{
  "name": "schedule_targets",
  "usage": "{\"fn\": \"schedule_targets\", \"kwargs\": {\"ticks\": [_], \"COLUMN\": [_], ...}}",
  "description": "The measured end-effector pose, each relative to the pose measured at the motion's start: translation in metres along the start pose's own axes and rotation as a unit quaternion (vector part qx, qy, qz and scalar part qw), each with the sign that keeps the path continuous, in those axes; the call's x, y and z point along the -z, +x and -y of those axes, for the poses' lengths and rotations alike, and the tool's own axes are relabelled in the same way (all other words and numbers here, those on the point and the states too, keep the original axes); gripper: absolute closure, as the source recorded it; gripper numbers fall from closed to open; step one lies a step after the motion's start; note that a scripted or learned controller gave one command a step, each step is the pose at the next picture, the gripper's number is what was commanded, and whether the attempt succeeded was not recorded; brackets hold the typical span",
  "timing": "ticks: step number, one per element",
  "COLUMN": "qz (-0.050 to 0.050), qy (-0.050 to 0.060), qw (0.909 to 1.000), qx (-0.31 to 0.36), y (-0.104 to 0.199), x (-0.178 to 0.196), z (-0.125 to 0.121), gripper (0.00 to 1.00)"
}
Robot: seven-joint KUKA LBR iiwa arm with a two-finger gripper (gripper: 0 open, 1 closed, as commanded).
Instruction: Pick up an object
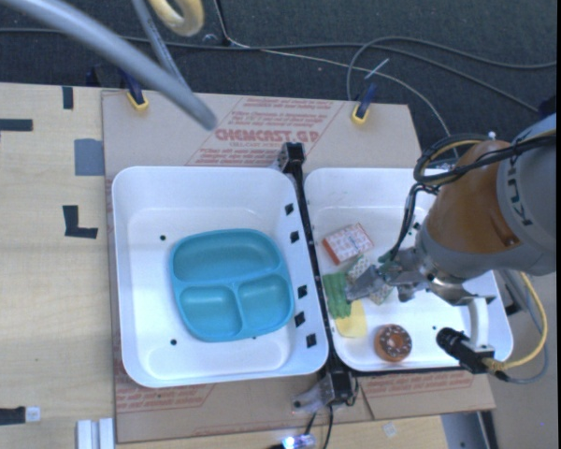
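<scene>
Left bin (131, 251): blue divided tray (232, 283), flat. Right bin (355, 187): red-and-white box (347, 242) near divider, green piece (337, 293) over a yellow piece (352, 323), brown donut (392, 342) at front. Claw (372, 282) low beside green piece, grey crumpled item at its tip; grip state cannot be told.

A blue tray (232, 283) fills the left bin's (131, 251) middle; the right bin's (355, 190) far end lies bare.
</scene>
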State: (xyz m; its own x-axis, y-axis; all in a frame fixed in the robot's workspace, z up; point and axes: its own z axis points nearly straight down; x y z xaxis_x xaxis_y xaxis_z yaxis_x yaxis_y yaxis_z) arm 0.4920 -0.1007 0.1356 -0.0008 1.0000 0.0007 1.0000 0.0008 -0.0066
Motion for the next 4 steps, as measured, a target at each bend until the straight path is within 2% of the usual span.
{"fn": "schedule_targets", "kwargs": {"ticks": [1, 3, 4], "qz": [0.0, 0.0, 0.0], "qy": [-0.001, -0.004, -0.003], "qw": [1.0, 1.0, 1.0], "qx": [0.001, 0.0, 0.003], "y": [0.001, 0.002, 0.054], "x": [0.012, 0.094, 0.103], "z": [-0.001, -0.008, -0.013], "gripper": [1.0, 1.0, 1.0]}}
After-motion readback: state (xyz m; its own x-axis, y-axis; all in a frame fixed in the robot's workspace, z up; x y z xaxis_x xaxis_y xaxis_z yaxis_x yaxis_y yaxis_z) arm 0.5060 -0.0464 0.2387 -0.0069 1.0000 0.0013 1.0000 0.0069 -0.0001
